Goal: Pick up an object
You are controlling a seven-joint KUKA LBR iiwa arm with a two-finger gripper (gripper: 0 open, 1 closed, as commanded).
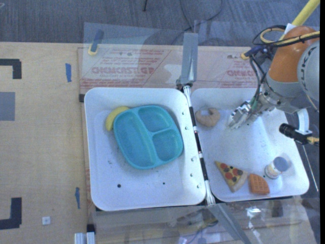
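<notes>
Nearest us, at the front of the right bin point(299, 187), lie a pizza slice toy point(231, 175), an orange waffle-like piece point(259, 184) and a small bottle point(277, 167); further back a doughnut-shaped toy point(207, 117) rests by the divider. The gripper point(238, 119) hangs low just beside that doughnut, apart from it, and we cannot tell whether its fingers are spread or pressed together. We judge the risk to be a descent onto bare bin floor, or a nudge pushing the doughnut against the wall. The left bin point(101, 187) carries a blue divided plate point(148, 135) over a banana point(112, 117). Both bins sit on a pale wooden worktop point(35, 151), grey carpet point(61, 9) behind
</notes>
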